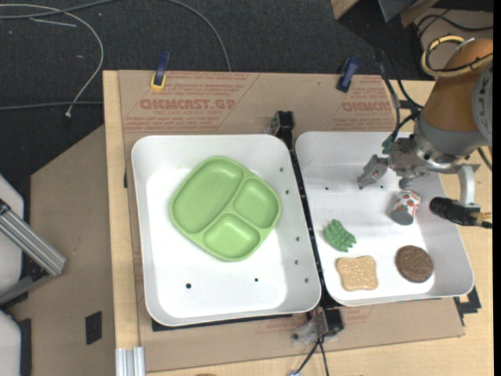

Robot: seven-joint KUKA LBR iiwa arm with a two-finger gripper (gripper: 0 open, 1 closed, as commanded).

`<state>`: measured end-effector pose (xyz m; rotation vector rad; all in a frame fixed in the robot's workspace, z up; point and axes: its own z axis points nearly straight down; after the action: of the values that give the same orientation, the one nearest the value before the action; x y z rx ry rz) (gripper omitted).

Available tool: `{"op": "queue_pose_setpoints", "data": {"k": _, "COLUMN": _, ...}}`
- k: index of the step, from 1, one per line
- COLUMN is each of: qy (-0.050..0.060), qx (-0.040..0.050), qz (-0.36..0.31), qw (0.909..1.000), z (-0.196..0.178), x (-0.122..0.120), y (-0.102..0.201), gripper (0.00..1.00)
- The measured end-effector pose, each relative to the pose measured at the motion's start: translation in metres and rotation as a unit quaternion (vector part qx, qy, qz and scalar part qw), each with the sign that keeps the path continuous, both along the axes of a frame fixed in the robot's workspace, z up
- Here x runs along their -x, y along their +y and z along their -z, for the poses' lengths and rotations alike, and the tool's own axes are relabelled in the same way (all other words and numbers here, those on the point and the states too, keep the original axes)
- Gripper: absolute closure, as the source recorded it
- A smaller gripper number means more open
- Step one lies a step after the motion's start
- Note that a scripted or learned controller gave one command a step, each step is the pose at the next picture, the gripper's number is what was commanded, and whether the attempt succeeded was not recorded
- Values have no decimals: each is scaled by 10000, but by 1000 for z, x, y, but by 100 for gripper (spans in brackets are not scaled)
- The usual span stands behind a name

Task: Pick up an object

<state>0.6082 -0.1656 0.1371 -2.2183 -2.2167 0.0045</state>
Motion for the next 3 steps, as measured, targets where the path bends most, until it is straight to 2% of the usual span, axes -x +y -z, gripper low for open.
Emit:
{"op": "queue_pose_setpoints", "data": {"k": 1, "qy": -37, "qx": 6, "qz": -5, "qw": 10000, "z": -14, "x": -2, "y": 0, "gripper": 100}}
{"op": "queue_pose_setpoints", "data": {"k": 2, "qy": -74, "qx": 23, "qz": -7, "qw": 10000, "z": -79, "x": -3, "y": -5, "gripper": 100}}
{"op": "queue_pose_setpoints", "data": {"k": 3, "qy": -55, "qx": 17, "qz": -8, "qw": 10000, "z": -107, "x": -4, "y": -5, "gripper": 100}}
